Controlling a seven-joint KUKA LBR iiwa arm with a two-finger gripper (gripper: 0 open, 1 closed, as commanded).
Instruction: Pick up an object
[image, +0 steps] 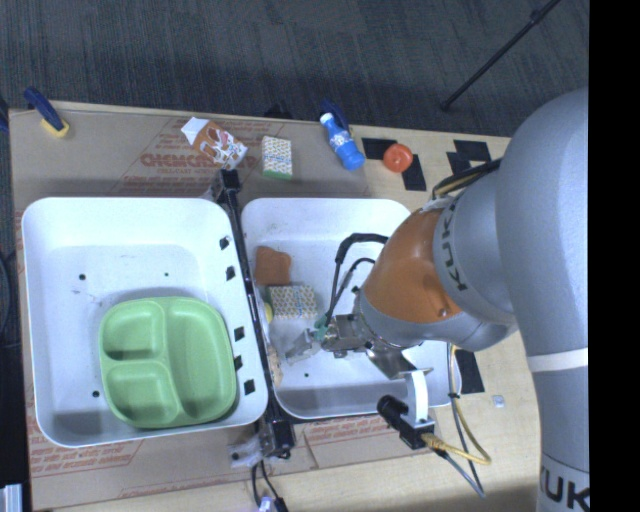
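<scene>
Tabletop (120, 140) was brown cardboard-like sheeting with red print, set against a dark floor along the top of the view. Two shallow white bins sat side by side on it: left bin (40, 300) and right bin (330, 215), touching along a black clipped seam.

Left bin held a green divided tray (165, 360) lying flat in its near half.

Right bin held a brown block (273, 265) near its left wall and a speckled sponge-like block (291, 299) just in front of it, the two nearly touching.

Arm reached in from the right, orange band (415, 275) over the right bin. Pincer (305, 345) was low in the right bin, just below the speckled block and near the bin's left wall. Its tips were too blurred and tangled with cabling to read; couldn't tell whether it was open, closed or on anything.

Behind the bins on the tabletop: a crumpled snack wrapper (212, 143), a small patterned box (277, 156), a blue bottle (342, 141) lying tilted, an orange ball (398, 157), black tape patches. A blue-and-yellow clamp (46, 112) sat at the far left corner.
</scene>
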